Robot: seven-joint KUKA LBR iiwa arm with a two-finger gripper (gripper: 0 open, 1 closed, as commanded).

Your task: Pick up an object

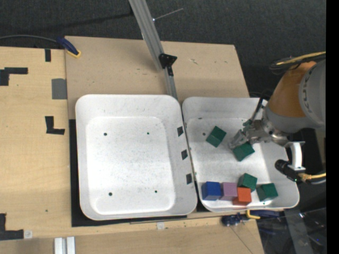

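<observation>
Target candidate: small dark-green cube (pixel 244 152), lying in the right-hand shallow white bin (pixel 222 106), roughly mid-bin toward its right side. The hand (pixel 241 140) sits directly over it, touching or just above its upper-left edge; I can't tell from this slant whether the cube is between the fingers, and I can't tell whether the hand is spread or pressed together, so no claim of a grasp. Key relation: the cube lies just below and slightly right of the hand in the view, i.e. toward the near rim, so any correction is a short shift that way, not a reach. The cube looks rotated a bit against the bin walls, no real long axis to align to. A second dark-green cube (pixel 216 136) lies just to the left, near but apart, and could get nudged if the hand drifts left. Well apart along the near wall: a blue cube (pixel 212 190), a lilac cube (pixel 230 190), an orange cube (pixel 243 196), and two more green cubes (pixel 247 181) (pixel 267 191), packed tight and harder to pick. The grey arm with the orange band (pixel 288 97) comes in from the right. The left white bin (pixel 127 105) shares the plywood counter (pixel 106 62).
</observation>
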